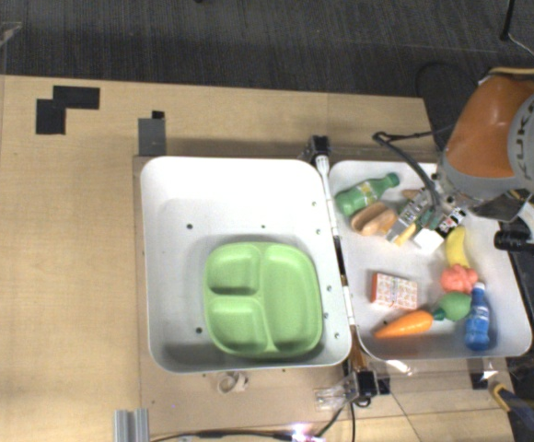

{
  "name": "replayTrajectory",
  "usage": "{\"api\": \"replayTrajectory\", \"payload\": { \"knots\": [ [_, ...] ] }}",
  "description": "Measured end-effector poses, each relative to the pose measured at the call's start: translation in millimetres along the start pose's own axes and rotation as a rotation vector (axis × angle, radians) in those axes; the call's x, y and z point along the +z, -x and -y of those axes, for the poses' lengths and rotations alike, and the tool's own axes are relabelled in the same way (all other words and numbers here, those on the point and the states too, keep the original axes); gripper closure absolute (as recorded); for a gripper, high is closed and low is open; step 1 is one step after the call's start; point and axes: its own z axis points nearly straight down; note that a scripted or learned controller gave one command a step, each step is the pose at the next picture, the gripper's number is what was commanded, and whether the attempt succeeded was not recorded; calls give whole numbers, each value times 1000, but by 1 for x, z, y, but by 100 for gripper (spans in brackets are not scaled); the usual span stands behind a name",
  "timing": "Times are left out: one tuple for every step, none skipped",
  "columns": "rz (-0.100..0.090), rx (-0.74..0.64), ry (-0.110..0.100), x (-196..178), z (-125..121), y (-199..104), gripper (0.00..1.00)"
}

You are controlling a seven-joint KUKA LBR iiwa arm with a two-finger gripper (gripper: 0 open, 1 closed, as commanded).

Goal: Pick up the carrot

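Observation:
The carrot, orange with a green top, lies flat near the front edge of the right bin. Its tip points left. My gripper hangs over the back part of the same bin, well behind the carrot and apart from it. It is next to a tan bread roll and a white block. The arm's orange band rises above it at the right.
Around the carrot lie a pink patterned box, a green toy, a blue bottle, an orange-red toy, a banana and a green bottle. The left bin holds a green divided plate.

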Motion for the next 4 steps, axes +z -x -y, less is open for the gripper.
{"api": "replayTrajectory", "payload": {
  "knots": [
    [0,0,0,0,0,0,0],
    [-8,56,-4,18,-6,-43,0],
    [-1,51,4,4,-10,-41,100],
    [-3,142,1,15,14,-72,100]
  ]
}}
